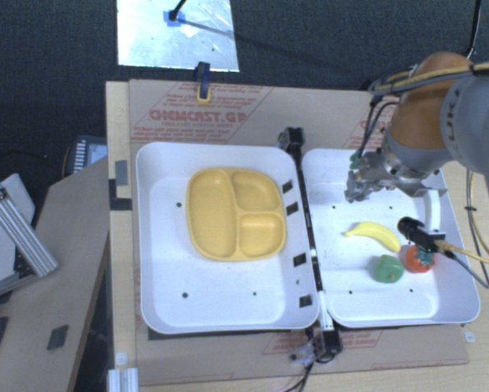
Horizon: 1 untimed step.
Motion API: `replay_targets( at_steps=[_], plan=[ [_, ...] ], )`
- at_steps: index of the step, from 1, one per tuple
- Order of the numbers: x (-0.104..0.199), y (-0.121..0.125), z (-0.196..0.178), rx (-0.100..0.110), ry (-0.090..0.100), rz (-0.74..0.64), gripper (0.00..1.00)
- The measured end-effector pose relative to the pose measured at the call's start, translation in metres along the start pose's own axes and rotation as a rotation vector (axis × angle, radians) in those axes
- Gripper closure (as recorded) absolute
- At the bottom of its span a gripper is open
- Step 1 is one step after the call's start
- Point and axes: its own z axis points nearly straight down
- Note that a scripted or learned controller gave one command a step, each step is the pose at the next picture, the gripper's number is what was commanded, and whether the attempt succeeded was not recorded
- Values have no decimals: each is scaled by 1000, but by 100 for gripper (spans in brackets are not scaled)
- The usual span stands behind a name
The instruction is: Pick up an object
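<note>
The right bin holds three things. A yellow banana lies near its middle. Just in front of it is a green rounded object, with a red-orange rounded object touching its right side. My gripper hangs over the far left part of the right bin, above and behind the banana and apart from it. Nothing shows in its grasp.
A yellow divided plate lies in the left bin. A black divider runs between the two bins. The grey arm with its orange band comes in from the right over the right bin's far corner.
</note>
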Motion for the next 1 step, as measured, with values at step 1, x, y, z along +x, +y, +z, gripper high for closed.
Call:
replay_targets(
  at_steps=[1],
  plan=[
    [-4,-1,-64,-3,0,-1,100]
  ],
)
